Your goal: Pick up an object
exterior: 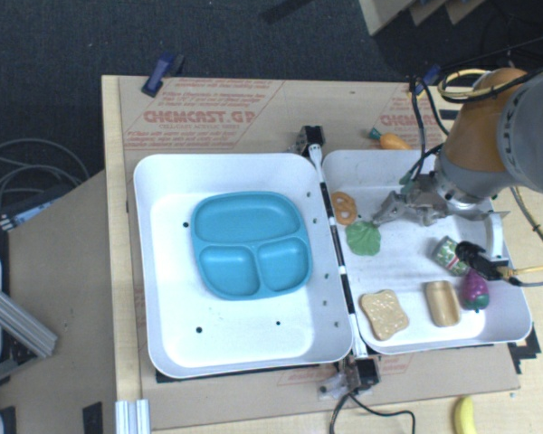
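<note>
So the counter [208, 107] has the two white bins on it, side by side. The left bin [163, 333] holds a blue divided plate [250, 244], sitting pretty much dead center, three compartments, nothing in them that I can see. The right bin [416, 337] is where all the small stuff lives. A pretzel [344, 208] sits at about 10 o'clock in that bin, right up near the divider, and a green leafy thing [365, 239] lies just below it at roughly 9 o'clock. Down at 7 o'clock there's a slice of bread [384, 314], and next to it at about 5 o'clock a tan bun-looking roll [442, 303]. At 3 to 4 o'clock there's a purple fruit-like thing [475, 289], and just up-left of it a small greenish patterned piece [447, 254] I can't really identify. The arm [489, 134] comes in from 3 o'clock, and its hand [405, 208] is down low in the top half of the right bin, pointing toward the pretzel and the green thing. I honestly can't tell how wide the hand is spread from this angle, and I don't see anything in it. Also an orange carrot-ish thing [391, 139] lies on the counter beyond the right bin at 12 o'clock.
</note>
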### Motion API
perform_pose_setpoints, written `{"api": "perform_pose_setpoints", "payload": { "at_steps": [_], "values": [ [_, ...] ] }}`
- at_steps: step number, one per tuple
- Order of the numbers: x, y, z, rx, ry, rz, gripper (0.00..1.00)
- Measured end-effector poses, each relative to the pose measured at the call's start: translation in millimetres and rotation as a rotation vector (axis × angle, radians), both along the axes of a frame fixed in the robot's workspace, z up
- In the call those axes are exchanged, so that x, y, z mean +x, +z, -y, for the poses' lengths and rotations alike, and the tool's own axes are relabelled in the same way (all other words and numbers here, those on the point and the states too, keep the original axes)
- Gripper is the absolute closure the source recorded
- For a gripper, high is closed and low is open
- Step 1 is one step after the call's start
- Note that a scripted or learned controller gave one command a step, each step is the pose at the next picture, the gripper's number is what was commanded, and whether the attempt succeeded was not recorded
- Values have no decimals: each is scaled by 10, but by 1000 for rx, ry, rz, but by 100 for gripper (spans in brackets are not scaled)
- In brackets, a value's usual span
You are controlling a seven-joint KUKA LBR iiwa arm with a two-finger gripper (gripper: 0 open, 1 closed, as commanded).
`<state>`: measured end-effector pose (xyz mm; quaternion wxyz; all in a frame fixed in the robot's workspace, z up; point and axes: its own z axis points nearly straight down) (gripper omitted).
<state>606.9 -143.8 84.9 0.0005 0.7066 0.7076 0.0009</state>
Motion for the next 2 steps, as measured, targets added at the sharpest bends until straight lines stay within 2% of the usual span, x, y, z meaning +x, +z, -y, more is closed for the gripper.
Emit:
{"api": "perform_pose_setpoints", "payload": {
  "at_steps": [1, 2],
  "values": [
    [265, 887, 445, -3, -2, 2, 0],
    [593, -21, 692, 13, 2, -11, 0]
  ]
}}
